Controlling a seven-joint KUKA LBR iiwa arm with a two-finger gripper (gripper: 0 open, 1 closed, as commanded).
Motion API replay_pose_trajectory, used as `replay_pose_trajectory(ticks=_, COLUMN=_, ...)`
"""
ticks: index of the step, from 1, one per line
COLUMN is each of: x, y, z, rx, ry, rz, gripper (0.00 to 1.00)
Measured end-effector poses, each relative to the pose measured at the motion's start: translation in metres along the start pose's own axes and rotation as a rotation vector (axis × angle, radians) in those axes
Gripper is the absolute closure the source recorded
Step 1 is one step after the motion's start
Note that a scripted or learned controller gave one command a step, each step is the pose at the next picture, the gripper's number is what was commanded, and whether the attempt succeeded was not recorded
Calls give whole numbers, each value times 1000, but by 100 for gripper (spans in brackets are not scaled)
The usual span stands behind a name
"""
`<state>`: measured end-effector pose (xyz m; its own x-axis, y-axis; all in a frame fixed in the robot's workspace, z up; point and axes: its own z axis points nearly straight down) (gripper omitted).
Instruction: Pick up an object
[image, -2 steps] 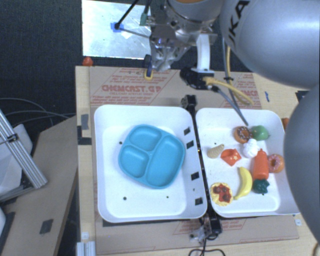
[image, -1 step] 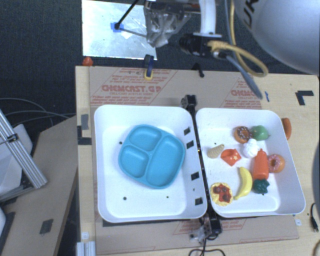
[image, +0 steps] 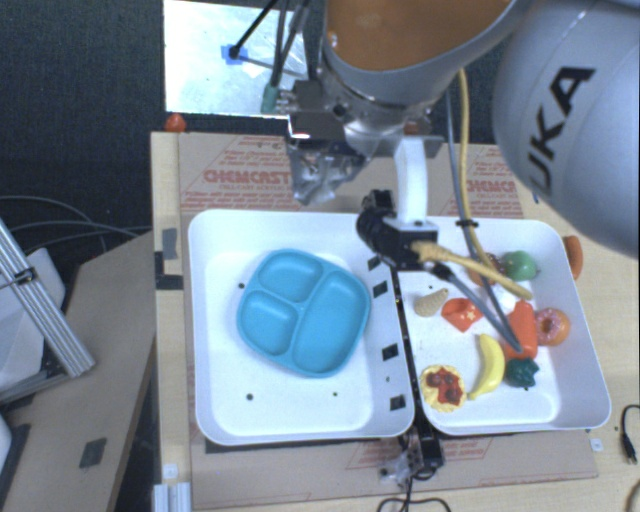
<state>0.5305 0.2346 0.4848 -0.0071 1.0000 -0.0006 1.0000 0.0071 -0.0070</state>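
Two white bins sit side by side on the bench. The left bin (image: 215, 330) holds a blue divided plate (image: 303, 311), lying flat near its middle. The right bin (image: 580, 385) carries a scatter of toy food: a banana (image: 489, 364) toward five o'clock of the bin's middle, its long axis running roughly from twelve down to six with a slight curve; a carrot (image: 523, 328) just to its right, tip pointing about eleven o'clock; a small pizza slice (image: 443, 385) at the bin's seven o'clock; a doughnut (image: 551, 325) out at three o'clock; a red pepper piece (image: 461, 314); a tan peanut-like piece (image: 432, 301); a green fruit (image: 520, 265) at one o'clock; and a dark green bit (image: 521, 373) beside the banana.

The gripper (image: 497, 320) reaches down over the right bin, its thin fingers slanting toward four o'clock, ending beside the carrot. Whether its jaws are spread or closed I cannot tell from here.
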Motion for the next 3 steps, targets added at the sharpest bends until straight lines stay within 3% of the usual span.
replay_pose_trajectory(ticks=1, x=0, y=-40, z=-53, rx=-13, ry=5, rz=0, gripper=100)
replay_pose_trajectory(ticks=2, x=0, y=-39, z=-50, rx=-9, ry=2, rz=1, gripper=0)
replay_pose_trajectory(ticks=3, x=0, y=-39, z=-50, rx=-9, ry=2, rz=1, gripper=0)
